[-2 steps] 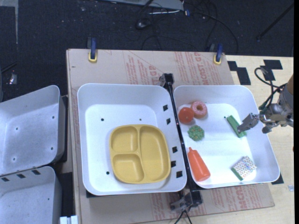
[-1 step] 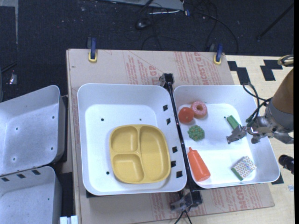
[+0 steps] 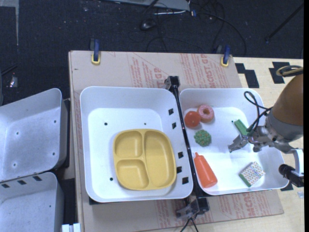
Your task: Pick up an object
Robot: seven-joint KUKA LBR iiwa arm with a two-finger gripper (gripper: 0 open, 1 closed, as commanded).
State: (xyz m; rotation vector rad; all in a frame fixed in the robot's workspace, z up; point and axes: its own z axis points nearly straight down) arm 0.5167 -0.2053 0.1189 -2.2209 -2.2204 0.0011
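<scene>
the end effector (image 3: 240, 144) is seen low over the floor of the right bin (image 3: 227, 168), reaching in from three o'clock; whether it is released or clenched cannot be told, and nothing is visibly grasped. a green block (image 3: 240, 126) lies just beside it at twelve o'clock. a green and white patterned sponge (image 3: 252, 173) rests near it at five o'clock. at nine o'clock of the end effector a green broccoli-like piece (image 3: 203, 138) is found, with a red tomato (image 3: 191, 119) and a pink doughnut (image 3: 206, 112) touching each other at eleven o'clock of that piece. an orange carrot-shaped bottle (image 3: 205, 170) lies at the bin's seven o'clock corner. the left bin (image 3: 96, 129) holds a yellow divided plate (image 3: 144, 158). both bins sit on the counter (image 3: 125, 71).
</scene>
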